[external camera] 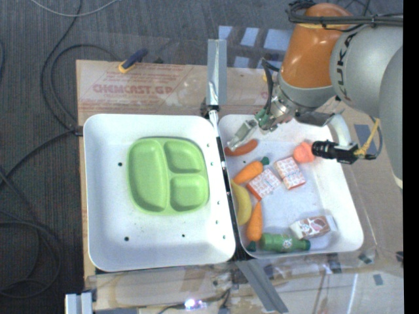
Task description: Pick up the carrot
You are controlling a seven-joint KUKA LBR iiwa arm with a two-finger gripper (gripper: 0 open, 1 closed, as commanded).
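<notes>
carrot, orange tapered plastic with green tip [249, 171], lies loose mid right white bin [347, 222]; claw [247, 132] above, empty, part open.

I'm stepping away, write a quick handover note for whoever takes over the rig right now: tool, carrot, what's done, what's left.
Tool: the two-finger tool sits low over the upper left corner of the right white bin, just above a long orange-red sausage-shaped toy. Nothing is visibly gripped.
Carrots: two in that bin. One orange carrot with a green tip lies near the middle left; a second orange carrot lies lower, beside the yellow banana.
Done: nothing lifted yet.
Left: move to a carrot, grasp and lift it. The green divided plate sits in the left bin.
</notes>
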